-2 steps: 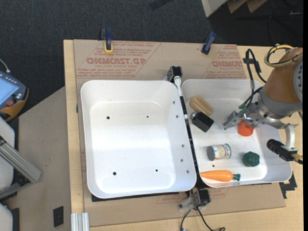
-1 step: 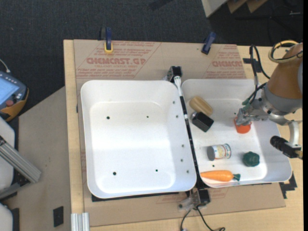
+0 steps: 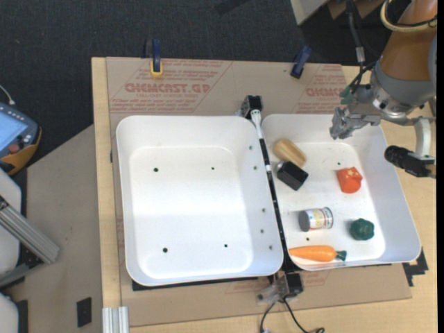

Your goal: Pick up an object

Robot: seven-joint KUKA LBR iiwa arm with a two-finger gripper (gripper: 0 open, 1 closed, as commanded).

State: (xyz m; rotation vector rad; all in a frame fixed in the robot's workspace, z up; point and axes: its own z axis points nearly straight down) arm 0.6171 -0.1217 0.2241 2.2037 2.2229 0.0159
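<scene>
Nothing is picked up yet; the gripper hangs over the far side of the right bin; I cannot tell how its grip is set; the orange block, carrot and can lie in that bin

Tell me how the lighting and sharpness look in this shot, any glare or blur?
Camera view: even, soft light; the left bin glares bright white with faint shadows; the carrot and small can look sharp; the gripper is slightly soft.
</scene>
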